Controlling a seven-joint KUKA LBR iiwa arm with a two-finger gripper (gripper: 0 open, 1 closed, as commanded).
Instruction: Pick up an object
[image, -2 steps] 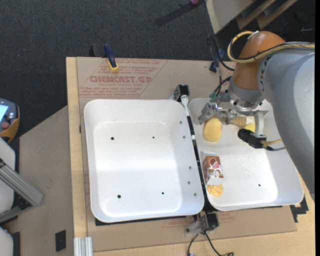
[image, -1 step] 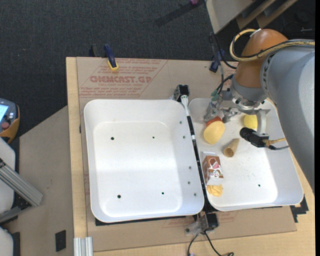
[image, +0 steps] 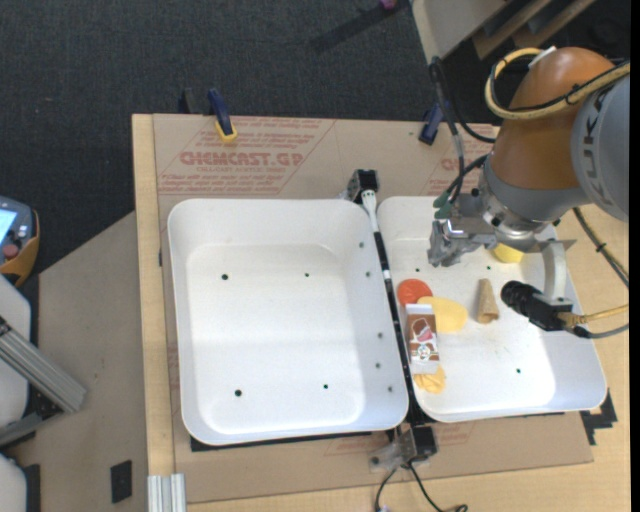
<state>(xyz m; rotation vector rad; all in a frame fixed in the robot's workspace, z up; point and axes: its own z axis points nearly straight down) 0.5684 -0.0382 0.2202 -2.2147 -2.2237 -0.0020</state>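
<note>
We see the shallow white right bin (image: 565, 385) crowded along its left wall: red-orange round disc (image: 414, 292), yellow rounded lump (image: 452, 316), brown-and-white rectangular packet (image: 423, 340). The tan wooden wedge (image: 486, 300) lies near the end effector (image: 450, 242), below-right, apart. We cannot tell whether the end effector is open or closed.

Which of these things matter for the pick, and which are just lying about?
For the job: gripper; right bin; in it a round orange piece, a small packet, a tan wedge.
Lying about: left bin, blue clamp, cardboard sheet.
</note>
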